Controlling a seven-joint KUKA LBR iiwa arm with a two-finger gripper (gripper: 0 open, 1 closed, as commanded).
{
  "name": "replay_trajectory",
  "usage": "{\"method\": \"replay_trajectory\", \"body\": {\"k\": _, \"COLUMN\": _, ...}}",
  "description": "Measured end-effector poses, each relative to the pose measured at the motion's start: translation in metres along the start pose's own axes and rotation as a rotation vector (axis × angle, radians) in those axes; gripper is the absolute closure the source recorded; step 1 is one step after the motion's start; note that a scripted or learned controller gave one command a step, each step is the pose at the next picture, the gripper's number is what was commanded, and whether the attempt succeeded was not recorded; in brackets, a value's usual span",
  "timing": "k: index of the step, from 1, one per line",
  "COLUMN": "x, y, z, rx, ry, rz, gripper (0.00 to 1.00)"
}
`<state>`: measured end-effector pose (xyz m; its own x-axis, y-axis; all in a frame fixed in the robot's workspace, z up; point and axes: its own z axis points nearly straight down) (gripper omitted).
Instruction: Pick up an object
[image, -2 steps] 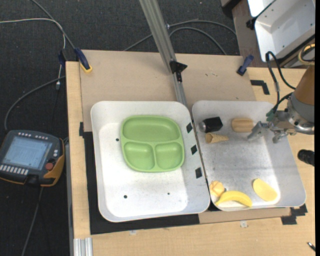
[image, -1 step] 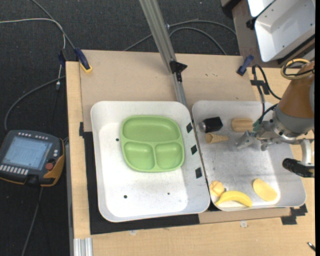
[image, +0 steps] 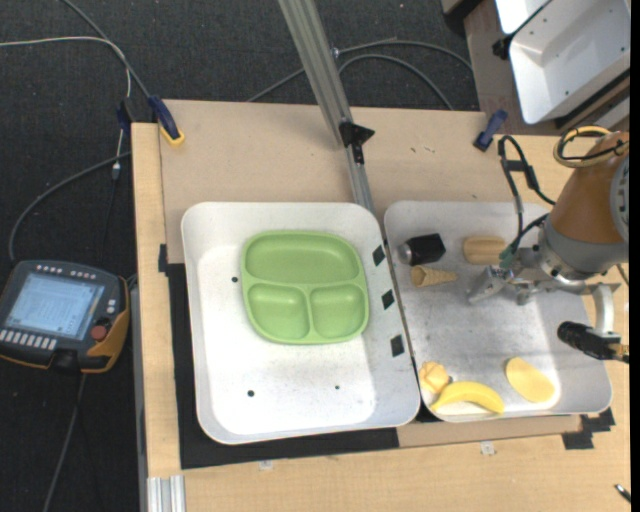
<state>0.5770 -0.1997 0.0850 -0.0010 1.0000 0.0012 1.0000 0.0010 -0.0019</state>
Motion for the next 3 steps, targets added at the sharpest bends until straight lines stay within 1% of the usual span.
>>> {"method": "replay_trajectory", "body": {"k": 1, "x": -0.001, "y": 0.002, "z": -0.014, "rx": -0.007, "ry": -0.004, "rz": 0.0, "gripper": 1.0}}
{"method": "replay_trajectory", "body": {"k": 2, "x": -0.001, "y": 0.004, "z": -0.079, "rx": -0.009, "ry": -0.004, "rz": 0.0, "gripper": 1.0}}
{"method": "replay_trajectory", "body": {"k": 3, "x": -0.005, "y": 0.01, "z": -0.125, "rx": -0.009, "ry": -0.004, "rz": 0.0, "gripper": 1.0}}
